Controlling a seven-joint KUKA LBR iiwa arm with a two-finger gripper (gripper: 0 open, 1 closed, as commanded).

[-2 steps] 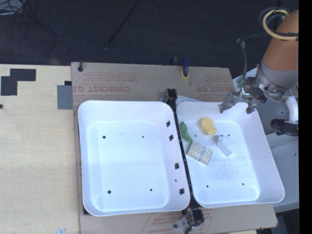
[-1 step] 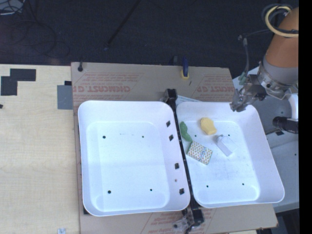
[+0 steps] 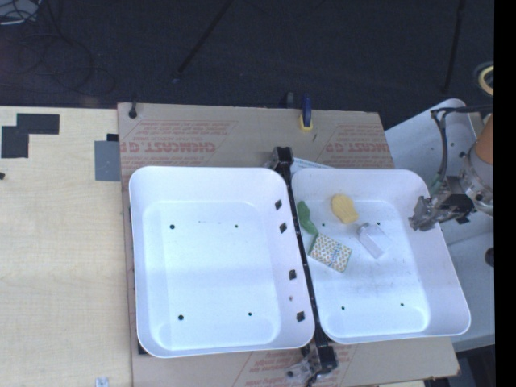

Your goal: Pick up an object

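Here, gripper (image 3: 422,218) over right bin's (image 3: 451,297) right rim, finger state unreadable, objects clustered near divider, open floor between.

The arm (image 3: 484,147) is cut off at the frame's right edge. The end effector (image 3: 422,214) is too small to read. A green object (image 3: 305,217) lies partly hidden at the bins' divider.

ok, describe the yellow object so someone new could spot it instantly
Of the two white bins, take the right bin, the one nearest the gripper. In its upper half lies a small yellow lump. It is the only yellow thing there: the green piece, patterned square packet and clear item sit nearby.
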